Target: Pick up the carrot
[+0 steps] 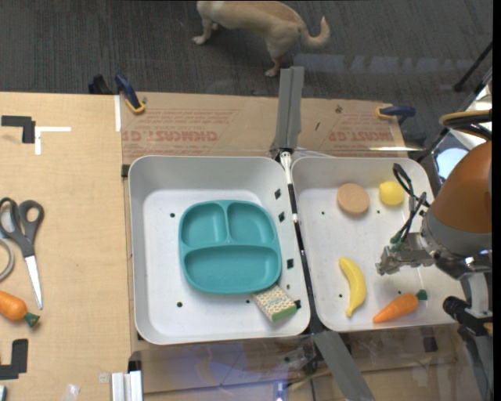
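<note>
Desk [63, 235]: light wood top, two shallow white bins side by side, cardboard sheet behind them.

Left bin [149, 258]: held a teal divided plate [230, 247], three compartments, approx. centre. Sponge [275, 304], yellow w/ green backing, lay at the plate's lower right corner, touching or just beside it.

Right bin [321, 235]: held four items.
- Carrot [398, 306]: orange, green stub at its right end, lay tilted near the bin's front edge, right of the banana.
- Banana [353, 286]: yellow, lay lengthwise, lower centre.
- Round tan disc, poss. a cookie [353, 198]: toward the back.
- Lemon [391, 193]: yellow, just right of the disc.

Arm [468, 205]: grey w/ orange band, entered from the right over the right bin. Claw [389, 262]: hung above the bin floor, between banana and right wall, just above and left of the carrot, apart from it. Nothing seen between its fingers; whether they stood open or closed, can't tell.

Desk, left side: scissors [23, 243] w/ grey handles; second carrot [13, 307] near the left edge, below the scissors.

Floor behind desk: dark carpet, tan dog [258, 23] at top of view.
</note>
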`<state>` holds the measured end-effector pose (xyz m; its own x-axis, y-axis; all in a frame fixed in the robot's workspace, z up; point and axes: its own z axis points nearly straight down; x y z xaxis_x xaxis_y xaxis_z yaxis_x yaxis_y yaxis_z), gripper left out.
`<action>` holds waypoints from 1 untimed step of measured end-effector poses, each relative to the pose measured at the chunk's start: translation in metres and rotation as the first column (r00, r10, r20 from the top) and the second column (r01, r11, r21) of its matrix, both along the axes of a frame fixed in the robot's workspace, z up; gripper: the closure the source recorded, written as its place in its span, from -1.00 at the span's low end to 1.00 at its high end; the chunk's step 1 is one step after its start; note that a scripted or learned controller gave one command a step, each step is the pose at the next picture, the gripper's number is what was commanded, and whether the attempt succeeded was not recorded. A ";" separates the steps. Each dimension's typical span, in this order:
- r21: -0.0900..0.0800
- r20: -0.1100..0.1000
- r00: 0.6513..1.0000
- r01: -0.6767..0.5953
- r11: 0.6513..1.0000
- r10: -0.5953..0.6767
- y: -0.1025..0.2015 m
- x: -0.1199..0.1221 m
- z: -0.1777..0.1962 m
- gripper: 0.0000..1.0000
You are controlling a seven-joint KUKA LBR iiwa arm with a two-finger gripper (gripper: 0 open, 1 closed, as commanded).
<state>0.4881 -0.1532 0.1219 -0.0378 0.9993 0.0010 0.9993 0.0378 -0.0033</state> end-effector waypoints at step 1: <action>0.000 0.000 1.000 0.000 1.000 0.000 0.000 0.000 0.000 -1.00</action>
<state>0.4881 -0.1533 0.1220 -0.0377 0.9993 0.0005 0.9993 0.0377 -0.0031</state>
